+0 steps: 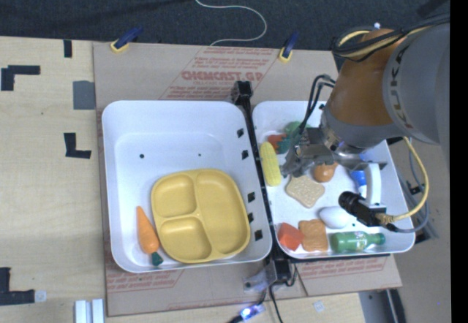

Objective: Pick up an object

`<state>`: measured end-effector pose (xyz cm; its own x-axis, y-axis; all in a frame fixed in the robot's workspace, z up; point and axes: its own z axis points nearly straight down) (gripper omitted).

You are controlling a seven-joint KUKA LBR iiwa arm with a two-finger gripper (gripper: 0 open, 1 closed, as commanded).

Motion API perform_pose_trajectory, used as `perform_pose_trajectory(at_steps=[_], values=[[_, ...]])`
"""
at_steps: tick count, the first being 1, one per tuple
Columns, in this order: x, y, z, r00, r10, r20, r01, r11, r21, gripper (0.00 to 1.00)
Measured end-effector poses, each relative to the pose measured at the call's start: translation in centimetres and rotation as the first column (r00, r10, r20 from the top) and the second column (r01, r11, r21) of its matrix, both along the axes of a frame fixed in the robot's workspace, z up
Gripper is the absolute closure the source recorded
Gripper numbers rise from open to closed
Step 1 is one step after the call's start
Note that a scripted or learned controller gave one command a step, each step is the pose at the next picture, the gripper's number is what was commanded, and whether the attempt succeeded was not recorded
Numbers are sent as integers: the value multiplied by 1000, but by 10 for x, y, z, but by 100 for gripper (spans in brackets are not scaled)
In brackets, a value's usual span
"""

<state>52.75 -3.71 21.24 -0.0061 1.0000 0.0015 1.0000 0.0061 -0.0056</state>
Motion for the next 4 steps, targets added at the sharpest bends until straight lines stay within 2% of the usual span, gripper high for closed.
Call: perform_pose_trajectory(at_steps=[1,2,3,4], values=[[15,32,6,1000,-1,2,1,1000,-1,100],[11,31,19,1000,-4,2,4,1000,-1,100],[0,25,3,1000,-6,-1,6,1000,-3,100],[0,33,19,1000,-4,3,4,1000,-1,100]])
